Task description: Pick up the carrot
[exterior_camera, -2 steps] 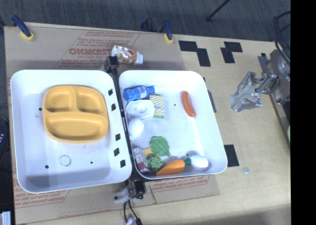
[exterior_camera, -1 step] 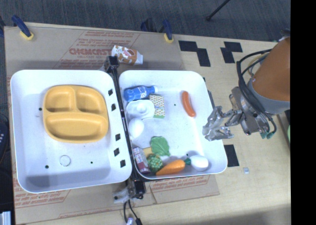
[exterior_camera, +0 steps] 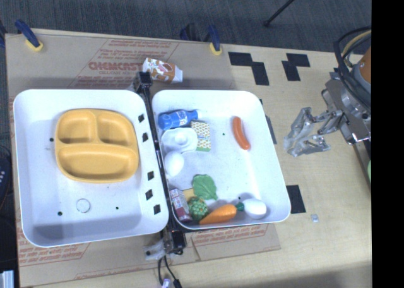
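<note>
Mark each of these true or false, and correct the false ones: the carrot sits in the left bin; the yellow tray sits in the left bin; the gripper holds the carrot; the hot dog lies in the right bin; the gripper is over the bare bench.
1. The carrot sits in the left bin. False: it lies in the right bin, near its front edge.
2. The yellow tray sits in the left bin. True.
3. The gripper holds the carrot. False: it is apart from the carrot, outside both bins.
4. The hot dog lies in the right bin. True.
5. The gripper is over the bare bench. True: it is to the right of the right bin.
</note>
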You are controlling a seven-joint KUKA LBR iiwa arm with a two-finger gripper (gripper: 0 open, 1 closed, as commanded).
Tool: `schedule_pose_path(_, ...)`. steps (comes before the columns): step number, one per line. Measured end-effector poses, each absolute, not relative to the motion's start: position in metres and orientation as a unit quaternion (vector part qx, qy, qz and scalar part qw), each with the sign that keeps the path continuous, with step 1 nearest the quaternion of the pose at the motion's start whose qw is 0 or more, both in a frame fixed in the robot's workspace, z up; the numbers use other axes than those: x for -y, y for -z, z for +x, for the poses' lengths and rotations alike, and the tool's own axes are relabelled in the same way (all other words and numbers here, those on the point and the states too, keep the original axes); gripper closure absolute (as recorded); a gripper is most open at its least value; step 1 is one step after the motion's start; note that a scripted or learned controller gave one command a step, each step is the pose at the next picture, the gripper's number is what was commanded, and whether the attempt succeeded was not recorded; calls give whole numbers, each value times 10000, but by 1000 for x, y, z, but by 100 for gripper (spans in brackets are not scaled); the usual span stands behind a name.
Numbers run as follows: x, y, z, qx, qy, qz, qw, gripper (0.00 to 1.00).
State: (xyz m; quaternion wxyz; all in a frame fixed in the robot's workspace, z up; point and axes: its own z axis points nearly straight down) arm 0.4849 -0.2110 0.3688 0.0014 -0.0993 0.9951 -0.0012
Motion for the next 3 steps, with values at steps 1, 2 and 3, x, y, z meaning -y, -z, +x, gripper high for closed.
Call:
schedule_pose_path(1,156,-192,485,-9934,-12,-1150,-15,100)
schedule_pose_path(2,168,-327,500,-9890,13,-1480,16,100)
schedule_pose_path(3,211,-402,493,-9781,15,-2079,10,100)
